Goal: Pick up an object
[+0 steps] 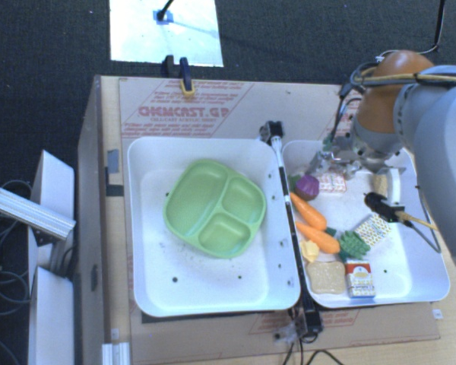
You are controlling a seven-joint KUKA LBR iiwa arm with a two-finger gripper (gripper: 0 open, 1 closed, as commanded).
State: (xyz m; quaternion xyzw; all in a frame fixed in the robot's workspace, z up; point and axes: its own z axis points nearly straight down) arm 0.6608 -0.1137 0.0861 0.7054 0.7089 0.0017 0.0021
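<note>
Tabletop (190, 101) at a slant from above is carrying two shallow white bins side by side. The left bin (148, 280) is holding a light green divided plate (215, 207), lying slightly turned near its middle. The right bin (429, 276) is holding the small things on offer for picking: a purple onion-like piece (307, 187) near the bin's upper left, two orange carrots (309, 212) (319, 239) lying slantwise just below it, a green leafy piece (353, 245), a checkered packet (374, 230), a tan slice of bread (327, 277) and a small red-topped box (359, 278) near the front wall. The grey arm (433, 128) with its orange band (387, 90) is reaching in from the right, and the tool (336, 160) is hanging low over the far end of the right bin, just beside a pale red-printed packet (333, 182). How wide the tool stands cannot be told, as it is blurred against the bin.
</note>
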